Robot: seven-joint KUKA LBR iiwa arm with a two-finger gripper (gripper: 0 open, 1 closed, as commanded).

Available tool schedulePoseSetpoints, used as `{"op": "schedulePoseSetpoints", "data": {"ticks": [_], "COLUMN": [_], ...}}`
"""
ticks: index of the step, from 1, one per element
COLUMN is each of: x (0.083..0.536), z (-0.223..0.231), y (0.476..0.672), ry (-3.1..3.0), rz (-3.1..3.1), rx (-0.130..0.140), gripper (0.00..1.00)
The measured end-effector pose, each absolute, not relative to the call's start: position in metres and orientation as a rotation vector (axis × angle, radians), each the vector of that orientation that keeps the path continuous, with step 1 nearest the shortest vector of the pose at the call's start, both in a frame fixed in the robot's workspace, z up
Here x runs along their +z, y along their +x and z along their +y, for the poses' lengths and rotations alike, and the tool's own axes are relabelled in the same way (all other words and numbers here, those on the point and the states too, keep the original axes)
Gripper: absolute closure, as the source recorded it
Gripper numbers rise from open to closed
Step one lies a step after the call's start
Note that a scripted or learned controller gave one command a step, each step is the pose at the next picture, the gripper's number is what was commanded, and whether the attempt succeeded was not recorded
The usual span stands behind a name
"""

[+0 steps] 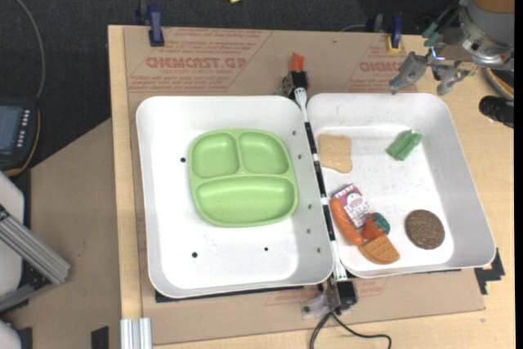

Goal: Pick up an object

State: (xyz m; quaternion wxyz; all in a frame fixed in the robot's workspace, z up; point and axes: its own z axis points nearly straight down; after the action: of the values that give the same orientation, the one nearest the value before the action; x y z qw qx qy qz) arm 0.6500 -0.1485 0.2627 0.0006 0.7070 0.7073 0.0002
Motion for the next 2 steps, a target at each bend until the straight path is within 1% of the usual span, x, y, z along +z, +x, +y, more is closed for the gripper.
{"op": "schedulePoseSetpoints", "data": {"ticks": [1,2], "x": [0.078,0.087], "z": [-0.118,-0.093], "y": [0.598,0.67], "ry": [2.228,2.211], "rz": [2.224,2.222], "rx": [-0.001,0.009], "gripper": [0.0,0.0]}}
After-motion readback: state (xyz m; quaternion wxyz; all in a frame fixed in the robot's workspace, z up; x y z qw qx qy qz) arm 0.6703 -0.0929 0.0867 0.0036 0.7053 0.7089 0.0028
